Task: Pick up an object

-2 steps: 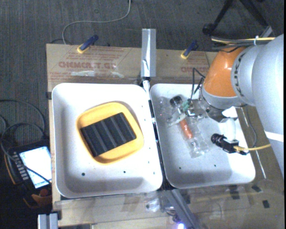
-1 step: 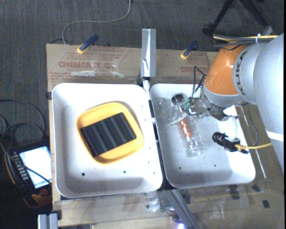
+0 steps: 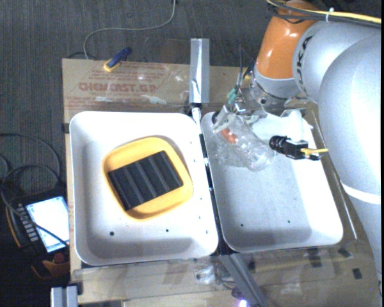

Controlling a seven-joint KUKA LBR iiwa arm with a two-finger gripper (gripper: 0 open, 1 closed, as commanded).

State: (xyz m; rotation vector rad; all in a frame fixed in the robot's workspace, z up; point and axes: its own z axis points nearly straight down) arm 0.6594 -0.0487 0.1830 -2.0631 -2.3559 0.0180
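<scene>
Clear crinkly plastic object (image 3: 242, 147) is seen in the right bin (image 3: 288, 210), at its far left corner. A yellow tray with a black ribbed pad (image 3: 147, 178) lies in the left bin (image 3: 89, 222). The gripper (image 3: 233, 115) is lowered onto the plastic.

We see two shallow white bins side by side on a wooden bench (image 3: 115, 85), the left bin (image 3: 89, 171) and the right bin (image 3: 294, 216). Behind the left bin, a small yellow-and-blue tool (image 3: 117, 57) lies at the bench's far edge, and a tablet-like screen (image 3: 46, 221) sits on the floor to the left.
</scene>
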